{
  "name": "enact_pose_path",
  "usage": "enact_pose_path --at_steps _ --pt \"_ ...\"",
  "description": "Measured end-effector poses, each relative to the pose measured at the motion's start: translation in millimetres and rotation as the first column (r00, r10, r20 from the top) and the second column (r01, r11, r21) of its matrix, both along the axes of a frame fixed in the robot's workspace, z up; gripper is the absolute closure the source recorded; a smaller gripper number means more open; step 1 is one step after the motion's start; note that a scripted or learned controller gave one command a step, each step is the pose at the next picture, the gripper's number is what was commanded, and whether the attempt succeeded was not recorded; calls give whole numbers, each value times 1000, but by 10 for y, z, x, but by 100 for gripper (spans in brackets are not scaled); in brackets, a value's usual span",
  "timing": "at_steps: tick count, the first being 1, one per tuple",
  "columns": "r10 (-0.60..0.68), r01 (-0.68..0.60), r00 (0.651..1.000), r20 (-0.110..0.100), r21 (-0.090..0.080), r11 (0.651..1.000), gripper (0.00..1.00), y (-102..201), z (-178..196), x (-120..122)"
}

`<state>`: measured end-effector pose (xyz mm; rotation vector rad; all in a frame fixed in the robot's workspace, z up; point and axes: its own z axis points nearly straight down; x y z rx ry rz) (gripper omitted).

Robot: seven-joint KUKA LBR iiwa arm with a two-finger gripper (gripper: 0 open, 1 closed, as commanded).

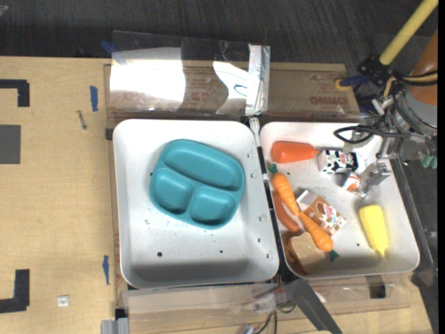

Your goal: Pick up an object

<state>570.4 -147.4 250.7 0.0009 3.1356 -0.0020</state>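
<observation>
The right bin [407, 256] holds several toy foods. A large orange carrot [295, 152] lies at its back left, with a cow-patterned milk carton [338, 161] beside it. A small carrot [281, 184], a hot dog [287, 211], another carrot [317, 233], a printed snack packet [328, 215] and a bread slice [306, 249] crowd the left side. A yellow corn cob [374, 227] lies at the right. My gripper [370, 175] hangs low over the bin's back right, just right of the milk carton and above the corn. A small red-and-white piece [352, 182] sits by it.
The left bin [132, 249] holds a teal divided plate [197, 182]. Clear plastic and a taped cardboard wall [208, 82] stand behind both bins. The arm [417, 110] comes in from the upper right with cables around it. A yellow rod [410, 21] slants at the top right.
</observation>
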Motion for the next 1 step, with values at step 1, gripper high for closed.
enact_pose_path --at_steps 1 --pt "-37 37 999 -8 2 999 0 -237 -981 -763"
